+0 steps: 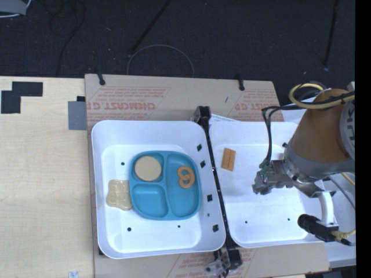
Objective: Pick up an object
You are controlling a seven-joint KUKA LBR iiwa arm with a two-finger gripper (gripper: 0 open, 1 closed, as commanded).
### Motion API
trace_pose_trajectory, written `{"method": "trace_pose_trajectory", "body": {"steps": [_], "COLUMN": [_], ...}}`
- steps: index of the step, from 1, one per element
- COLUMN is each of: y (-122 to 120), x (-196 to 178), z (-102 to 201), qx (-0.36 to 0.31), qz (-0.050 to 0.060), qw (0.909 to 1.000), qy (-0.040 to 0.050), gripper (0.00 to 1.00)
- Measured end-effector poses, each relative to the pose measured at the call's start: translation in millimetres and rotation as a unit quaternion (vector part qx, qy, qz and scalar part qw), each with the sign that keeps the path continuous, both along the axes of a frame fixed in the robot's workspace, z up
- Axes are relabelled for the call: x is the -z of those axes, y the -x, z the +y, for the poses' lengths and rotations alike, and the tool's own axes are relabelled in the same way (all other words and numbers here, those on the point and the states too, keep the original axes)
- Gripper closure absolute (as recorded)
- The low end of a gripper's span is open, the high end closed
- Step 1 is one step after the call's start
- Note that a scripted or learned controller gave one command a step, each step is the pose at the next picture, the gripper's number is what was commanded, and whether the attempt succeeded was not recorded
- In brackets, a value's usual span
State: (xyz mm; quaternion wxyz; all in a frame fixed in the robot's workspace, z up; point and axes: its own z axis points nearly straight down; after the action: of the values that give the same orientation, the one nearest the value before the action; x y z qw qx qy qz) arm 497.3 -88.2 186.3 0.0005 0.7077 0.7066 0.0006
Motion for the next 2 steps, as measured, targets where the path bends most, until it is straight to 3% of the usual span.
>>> {"method": "trace_pose_trajectory", "body": {"steps": [1, 2], "y": [-1, -27], "x": [-28, -34], "z": [-1, 35], "qx": [-0.001, -0.003], "qz": [0.001, 0.002], "qw": [1.0, 1.0], "qy": [0.0, -0.0007], "gripper": [1.0, 1.0]}}
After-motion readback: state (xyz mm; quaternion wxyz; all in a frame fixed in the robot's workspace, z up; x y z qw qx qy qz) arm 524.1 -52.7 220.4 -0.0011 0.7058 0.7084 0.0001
